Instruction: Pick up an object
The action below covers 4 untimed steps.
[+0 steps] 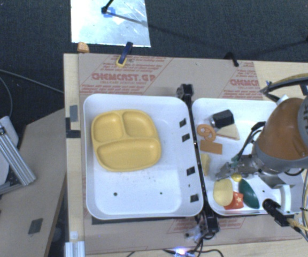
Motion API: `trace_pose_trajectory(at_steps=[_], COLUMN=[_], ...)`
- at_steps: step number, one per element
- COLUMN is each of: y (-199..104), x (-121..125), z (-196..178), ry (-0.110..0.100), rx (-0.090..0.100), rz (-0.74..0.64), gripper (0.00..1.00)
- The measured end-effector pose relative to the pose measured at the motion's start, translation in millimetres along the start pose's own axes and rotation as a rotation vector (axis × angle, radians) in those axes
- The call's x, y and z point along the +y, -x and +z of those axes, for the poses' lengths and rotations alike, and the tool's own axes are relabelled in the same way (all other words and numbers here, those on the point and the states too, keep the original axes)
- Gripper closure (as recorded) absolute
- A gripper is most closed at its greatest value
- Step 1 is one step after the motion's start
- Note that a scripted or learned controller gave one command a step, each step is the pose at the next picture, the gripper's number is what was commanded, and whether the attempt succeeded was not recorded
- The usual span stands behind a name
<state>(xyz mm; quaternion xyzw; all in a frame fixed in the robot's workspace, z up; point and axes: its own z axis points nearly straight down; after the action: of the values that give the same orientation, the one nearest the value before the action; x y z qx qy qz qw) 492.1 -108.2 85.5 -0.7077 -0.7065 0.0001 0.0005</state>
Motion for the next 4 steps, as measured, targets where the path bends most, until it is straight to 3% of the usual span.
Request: trace_pose_trajectory(at_steps=[1, 2, 3, 4], y=[2.9, -66.8, -145.0, -218.7], x=[8.5, 145.3, 140.3, 128.1], z=[-14.4, -106.1, -124.0, -97.3], ry=[0.018, 0.022, 0.005, 0.000], rx=[-0.007, -0.001, 0.001, 0.003], rz=[0.000, -0.017, -0.011, -0.013], gripper=[1.00, 1.00, 1.00, 1.00])
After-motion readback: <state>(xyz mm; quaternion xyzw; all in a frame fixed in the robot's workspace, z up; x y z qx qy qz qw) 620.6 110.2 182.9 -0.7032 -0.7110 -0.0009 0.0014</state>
